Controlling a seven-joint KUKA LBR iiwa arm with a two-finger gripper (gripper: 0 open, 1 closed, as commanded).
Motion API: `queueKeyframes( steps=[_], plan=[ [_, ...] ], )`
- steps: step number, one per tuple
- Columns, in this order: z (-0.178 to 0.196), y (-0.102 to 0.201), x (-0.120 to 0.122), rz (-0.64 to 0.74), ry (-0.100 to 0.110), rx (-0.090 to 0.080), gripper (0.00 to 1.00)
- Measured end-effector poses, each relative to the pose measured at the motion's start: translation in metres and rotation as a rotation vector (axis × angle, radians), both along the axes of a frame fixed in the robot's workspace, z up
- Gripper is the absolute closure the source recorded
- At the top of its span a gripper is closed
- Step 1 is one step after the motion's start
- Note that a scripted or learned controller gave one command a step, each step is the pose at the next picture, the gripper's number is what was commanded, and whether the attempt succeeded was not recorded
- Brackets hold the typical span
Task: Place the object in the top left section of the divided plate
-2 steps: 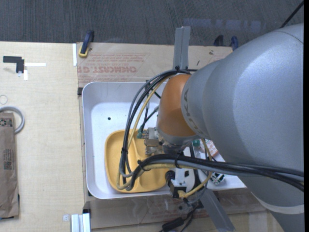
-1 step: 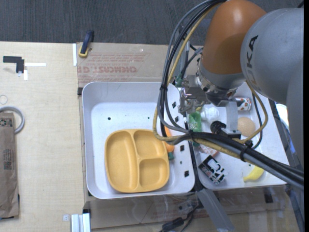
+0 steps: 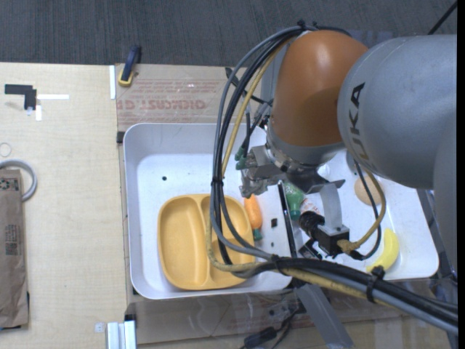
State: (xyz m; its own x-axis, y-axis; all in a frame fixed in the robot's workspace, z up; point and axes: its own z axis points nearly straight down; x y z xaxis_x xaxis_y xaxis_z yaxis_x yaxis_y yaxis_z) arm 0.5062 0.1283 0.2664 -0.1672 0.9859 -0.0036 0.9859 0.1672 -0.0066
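A yellow divided plate [image 3: 190, 244] lies in the front half of the left white bin [image 3: 142, 158]. An orange carrot-like object [image 3: 252, 211] with a green tip sits at the plate's right rim, partly over it. My gripper [image 3: 251, 184] hangs just above that orange object, under the big orange-banded wrist. The wrist and its cables hide most of the gripper and the plate's right side, so whether the orange object is held cannot be made out.
In the right bin lie a yellow banana [image 3: 389, 250], a tan round object [image 3: 365, 188] and a green item [image 3: 293, 199] by the divider between bins. Black cables [image 3: 218, 217] drape across the plate. A blue-yellow tool [image 3: 129, 65] rests on the cardboard behind the bins.
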Motion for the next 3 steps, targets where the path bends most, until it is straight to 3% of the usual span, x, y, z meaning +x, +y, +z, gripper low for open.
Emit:
queueKeyframes(
  steps=[1, 2, 3],
  plan=[
    [-0.151, -0.011, -0.029, 0.065, -0.002, 0.005, 1.0],
    [-0.077, -0.062, 0.04, -0.019, -0.002, 0.001, 1.0],
    [-0.077, -0.084, 0.02, -0.106, 0.0, 0.001, 1.0]
  ],
)
